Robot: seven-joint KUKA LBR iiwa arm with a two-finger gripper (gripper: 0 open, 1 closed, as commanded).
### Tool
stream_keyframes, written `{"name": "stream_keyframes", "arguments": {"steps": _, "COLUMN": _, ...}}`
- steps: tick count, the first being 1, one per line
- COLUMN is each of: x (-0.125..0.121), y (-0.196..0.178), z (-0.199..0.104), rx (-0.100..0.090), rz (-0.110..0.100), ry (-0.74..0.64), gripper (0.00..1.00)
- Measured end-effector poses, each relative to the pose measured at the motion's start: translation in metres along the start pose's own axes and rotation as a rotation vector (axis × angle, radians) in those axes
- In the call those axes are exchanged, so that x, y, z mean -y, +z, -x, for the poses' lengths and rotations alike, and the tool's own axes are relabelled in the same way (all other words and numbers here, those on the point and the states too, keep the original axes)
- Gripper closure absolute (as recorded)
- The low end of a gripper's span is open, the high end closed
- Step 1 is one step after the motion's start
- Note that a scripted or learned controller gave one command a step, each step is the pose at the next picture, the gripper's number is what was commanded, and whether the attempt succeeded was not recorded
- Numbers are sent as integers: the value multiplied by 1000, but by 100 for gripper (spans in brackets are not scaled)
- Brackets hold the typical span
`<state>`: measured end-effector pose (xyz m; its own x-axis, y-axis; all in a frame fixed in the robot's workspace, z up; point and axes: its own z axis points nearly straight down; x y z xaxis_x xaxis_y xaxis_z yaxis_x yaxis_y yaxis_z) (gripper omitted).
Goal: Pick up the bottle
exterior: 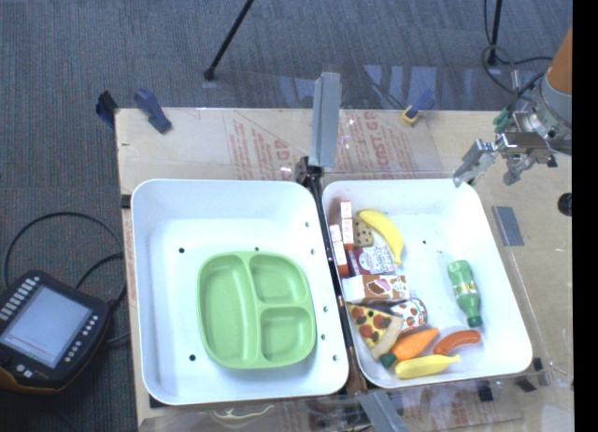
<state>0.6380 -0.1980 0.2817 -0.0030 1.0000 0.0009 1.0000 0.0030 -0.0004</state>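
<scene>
Below, the bottle (pixel 463 292) lies well apart from the claw (pixel 490 165).

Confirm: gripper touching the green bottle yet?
Apart. The camera view shows the gripper above the right bin's top right corner, with bare white bin floor between it and the green bottle lying lower down.
</scene>
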Motion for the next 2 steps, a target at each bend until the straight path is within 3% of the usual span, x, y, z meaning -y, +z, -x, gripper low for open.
{"name": "stream_keyframes", "arguments": {"steps": 1, "x": 56, "y": 122, "z": -6, "rx": -1, "rz": -3, "ry": 108, "gripper": 0}}
{"name": "stream_keyframes", "arguments": {"steps": 2, "x": 67, "y": 196, "z": 6, "rx": -7, "rz": -6, "ry": 111, "gripper": 0}}
